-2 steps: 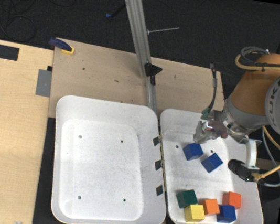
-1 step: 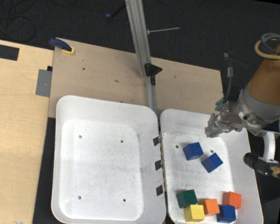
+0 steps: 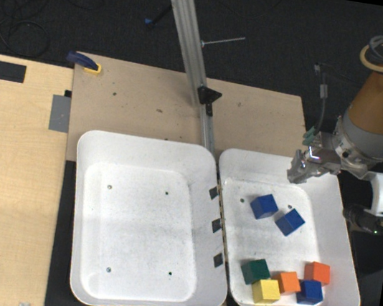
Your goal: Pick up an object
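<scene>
Where wooden bench meets dark floor, two white bins, gripper state perhaps indiscernible.

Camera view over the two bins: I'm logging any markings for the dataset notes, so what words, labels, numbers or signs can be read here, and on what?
No readable text, in the bins or elsewhere.
Blocks in the right bin, such as the two blue cubes and the yellow cube: plain faces.
Left bin: dark dots only, no characters.
Gripper and arm: no legible label.
</scene>
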### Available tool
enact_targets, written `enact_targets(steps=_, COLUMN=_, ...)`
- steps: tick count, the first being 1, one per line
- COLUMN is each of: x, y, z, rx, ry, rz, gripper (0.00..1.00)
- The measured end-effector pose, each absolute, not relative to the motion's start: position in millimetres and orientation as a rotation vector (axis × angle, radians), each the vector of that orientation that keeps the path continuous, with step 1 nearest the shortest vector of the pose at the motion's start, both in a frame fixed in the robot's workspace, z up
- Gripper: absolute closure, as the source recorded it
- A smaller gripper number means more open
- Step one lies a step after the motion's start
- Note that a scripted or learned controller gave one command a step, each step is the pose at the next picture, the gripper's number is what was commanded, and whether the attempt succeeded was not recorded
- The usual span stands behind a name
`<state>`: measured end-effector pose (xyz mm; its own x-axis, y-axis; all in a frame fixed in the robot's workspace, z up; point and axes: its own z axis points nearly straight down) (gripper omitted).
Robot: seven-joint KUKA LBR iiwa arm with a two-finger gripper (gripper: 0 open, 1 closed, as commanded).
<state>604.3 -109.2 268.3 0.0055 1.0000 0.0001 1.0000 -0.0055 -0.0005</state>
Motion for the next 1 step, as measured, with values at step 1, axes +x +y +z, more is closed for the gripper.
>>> enact_targets(steps=1, x=609.4, y=-62.1, z=270.1, rx=-2.216, ry=-2.224, rz=0.0, gripper=1.0)
